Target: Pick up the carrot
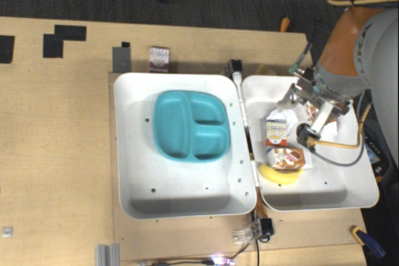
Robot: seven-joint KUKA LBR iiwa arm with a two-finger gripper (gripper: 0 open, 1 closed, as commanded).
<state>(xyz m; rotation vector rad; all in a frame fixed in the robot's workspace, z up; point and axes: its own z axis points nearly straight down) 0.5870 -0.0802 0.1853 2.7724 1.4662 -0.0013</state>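
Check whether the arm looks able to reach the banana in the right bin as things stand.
Probably yes. The tool hangs over the same bin, and the banana lies uncovered near the front; a brown packet crowding its far side may hamper a grasp.

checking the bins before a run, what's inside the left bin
The left bin holds a teal divided plate, lying flat near the middle. Whatever might be under the plate is covered, so I cannot tell.

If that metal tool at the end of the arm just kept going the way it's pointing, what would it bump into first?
Probably the white floor of the right-hand bin, or the small white carton beside it. The tool points down into that bin, but depth is hard to judge from above.
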